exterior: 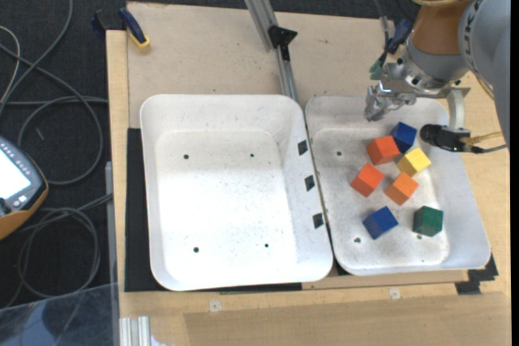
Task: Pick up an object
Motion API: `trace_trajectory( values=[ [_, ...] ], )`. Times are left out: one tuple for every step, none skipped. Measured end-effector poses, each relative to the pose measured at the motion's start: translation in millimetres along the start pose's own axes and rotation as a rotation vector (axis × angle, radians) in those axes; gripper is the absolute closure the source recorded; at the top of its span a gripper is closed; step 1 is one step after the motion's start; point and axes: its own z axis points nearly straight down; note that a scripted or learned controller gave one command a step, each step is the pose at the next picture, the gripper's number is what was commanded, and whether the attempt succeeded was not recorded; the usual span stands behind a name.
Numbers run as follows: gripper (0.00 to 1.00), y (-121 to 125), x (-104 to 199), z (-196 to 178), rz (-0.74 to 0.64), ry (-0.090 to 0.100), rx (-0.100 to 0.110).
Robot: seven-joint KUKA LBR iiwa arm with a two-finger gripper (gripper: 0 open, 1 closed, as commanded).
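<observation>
We see small blocks in the right bin [462, 243]: green block [428, 220] nearest, farther an orange block [383, 149]. They look hard and light; we'd pinch flat sides. The gripper [376, 107] hovers behind, maybe slightly open, holding nothing

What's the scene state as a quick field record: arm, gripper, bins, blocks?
arm: reaches in from the right, orange band above the wrist
gripper: above the far edge of the right bin, nothing seen in it
right bin: holds seven blocks
blocks: three orange, two blue, one yellow, one green
nearest block to gripper: the far blue one
left bin: white, speckled floor
</observation>
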Motion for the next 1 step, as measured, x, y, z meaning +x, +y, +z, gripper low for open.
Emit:
trace_trajectory(
  values=[
    [1.00,-0.5,8.1,-48.6,-0.001,0.000,-0.001]
  ],
)
